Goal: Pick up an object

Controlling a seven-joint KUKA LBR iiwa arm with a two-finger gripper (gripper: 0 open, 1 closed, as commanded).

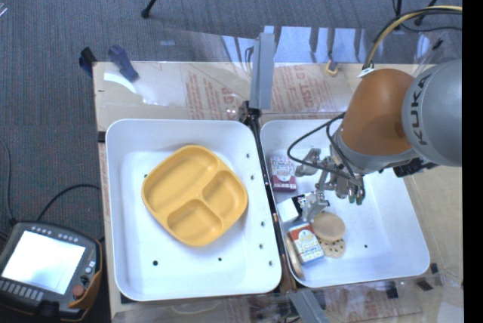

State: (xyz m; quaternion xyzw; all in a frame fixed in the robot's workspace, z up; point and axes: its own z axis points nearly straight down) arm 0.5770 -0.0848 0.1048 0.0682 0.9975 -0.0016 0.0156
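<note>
**Down in the right bin, over the clutter**

Plainly, the gripper [326, 193] is seen lowered into the right bin [392, 238], right of the frame's centre, under the orange band of the arm [377, 118]. Whether the pincer is apart or together cannot be told; nothing is seen clamped in it. Just below it a round tan disc [329, 226] is lying on a perforated tan piece [334, 245], with a small red-and-white box [306, 243] beside them and a red-and-white packet [283, 171] to the upper left. A yellow divided plate [194, 195] is seen in the left bin [128, 269].
</note>
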